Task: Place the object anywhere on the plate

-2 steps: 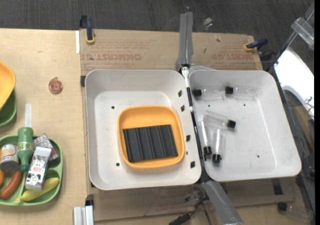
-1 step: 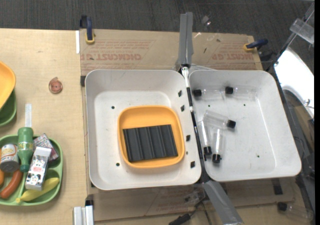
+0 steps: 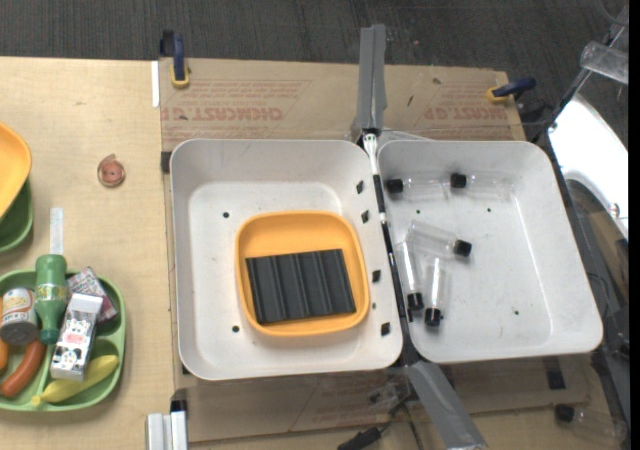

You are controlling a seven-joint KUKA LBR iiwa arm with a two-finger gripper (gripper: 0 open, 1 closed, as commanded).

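Sitting centred in left bin [image 3: 186, 238]: orange plate [image 3: 299, 223] | clear tubes [image 3: 436, 238] near left edge of right bin [image 3: 545, 273] | pincer: cannot tell

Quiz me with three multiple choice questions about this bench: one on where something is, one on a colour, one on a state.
1. Where is the orange plate?
A. In the left bin
B. In the right bin
C. On the wooden table

2. What colour are the caps of the clear tubes?
A. Red
B. Black
C. Yellow

3. How does the dark ridged block rest?
A. Standing on end
B. Leaning on the bin wall
C. Lying flat on the plate

Answers: 1 A, the plate sits in the middle of the left bin. 2 B, each tube ends in a black cap. 3 C, the block lies flat inside the plate's rim.
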